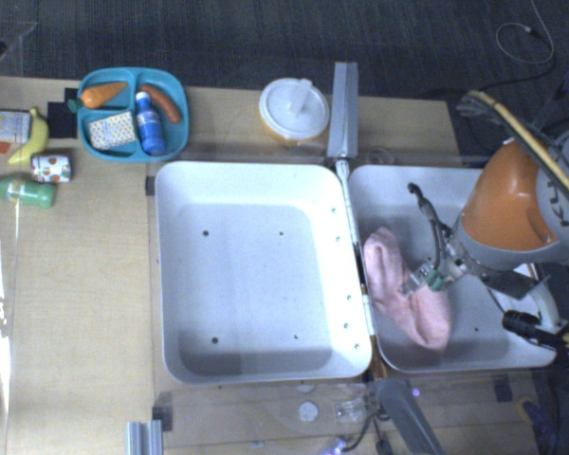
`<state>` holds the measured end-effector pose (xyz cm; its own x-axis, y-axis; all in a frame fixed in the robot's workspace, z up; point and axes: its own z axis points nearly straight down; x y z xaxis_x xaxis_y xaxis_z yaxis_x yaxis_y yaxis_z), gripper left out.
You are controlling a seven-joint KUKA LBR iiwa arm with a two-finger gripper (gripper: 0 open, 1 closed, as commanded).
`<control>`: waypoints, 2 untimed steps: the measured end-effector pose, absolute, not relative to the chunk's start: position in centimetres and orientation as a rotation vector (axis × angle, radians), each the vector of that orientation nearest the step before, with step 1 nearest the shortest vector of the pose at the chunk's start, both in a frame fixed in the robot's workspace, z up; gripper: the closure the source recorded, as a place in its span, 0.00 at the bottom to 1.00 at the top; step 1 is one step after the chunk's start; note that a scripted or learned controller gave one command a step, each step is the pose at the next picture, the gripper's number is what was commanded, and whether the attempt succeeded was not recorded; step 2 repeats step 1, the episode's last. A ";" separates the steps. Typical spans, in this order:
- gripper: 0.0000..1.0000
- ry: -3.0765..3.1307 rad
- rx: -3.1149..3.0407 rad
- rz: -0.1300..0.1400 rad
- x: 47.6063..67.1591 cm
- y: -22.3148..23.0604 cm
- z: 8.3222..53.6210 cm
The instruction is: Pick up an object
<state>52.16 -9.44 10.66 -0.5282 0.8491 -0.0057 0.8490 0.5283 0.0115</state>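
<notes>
Pink cloth (403, 287): lies crumpled in the right bin (474, 349), close against that bin's left wall. Its long axis runs from upper left to lower right in the camera view, the narrower end up near the divider, the broader end down toward the bin's near edge.

Gripper (432, 279): low over the right bin, at the cloth's right edge about midway along its length. The tip appears to touch or overlap the fabric, but how far the gripper is parted, and whether any cloth is caught in it, cannot be told from this angle.

Arm (512, 202): reaches in from the right, its orange band above the bin's right half.

Cloth relative to gripper: the bulk of the cloth sits to the left of and below the tip.

Left bin (171, 282): sits just beside the right bin, sharing the middle divider.

Bench (66, 301): a blue divided tray (177, 117) of toy food stands beyond the left bin; a white lidded cup (294, 110) stands near the top of the divider.
</notes>
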 end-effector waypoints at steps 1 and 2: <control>1.00 2.651 1.678 0.003 59.7 -6.4 18.5; 1.00 2.651 1.678 0.003 59.7 -6.4 18.5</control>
